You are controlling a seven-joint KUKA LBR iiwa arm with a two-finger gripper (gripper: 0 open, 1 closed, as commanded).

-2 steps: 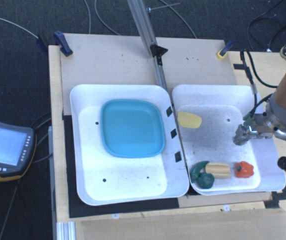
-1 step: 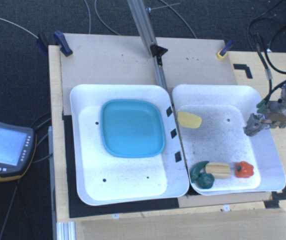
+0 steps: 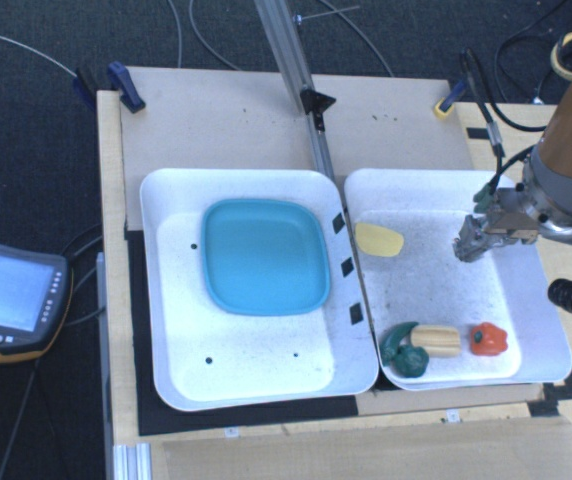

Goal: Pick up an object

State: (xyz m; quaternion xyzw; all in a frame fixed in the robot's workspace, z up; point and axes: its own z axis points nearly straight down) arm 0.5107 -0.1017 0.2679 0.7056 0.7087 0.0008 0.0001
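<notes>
— Where was the grey arm's two-finger gripper (image 3: 469, 249) at that moment?

— It hung over the upper right part of the right shallow white bin (image 3: 536, 368), coming in from the right, with the orange band of the arm above it. Whether the claw was wide or narrow I could not tell; the tip was a small dark grey lump seen from above.

— And the things it might have picked up?

— The nearest was a flat pale yellow piece, rounded like a slice (image 3: 379, 239), lying on the bin floor near the bin's upper left corner, to the left of the claw and apart from it. Three more lay in a row along the bin's near edge, well below the claw: a dark green lumpy vegetable-shaped toy (image 3: 404, 349) at the left, a tan cylindrical block (image 3: 437, 340) touching it in the middle, and a small red tomato-shaped toy with a green stalk (image 3: 488, 339) at the right, just beside the block.

— Was anything between the fingers?

— Nothing that I could see.

— The other bin?

— The left shallow white bin (image 3: 171, 268) held a square light blue plastic plate with rounded corners (image 3: 266, 256), lying flat.
</notes>
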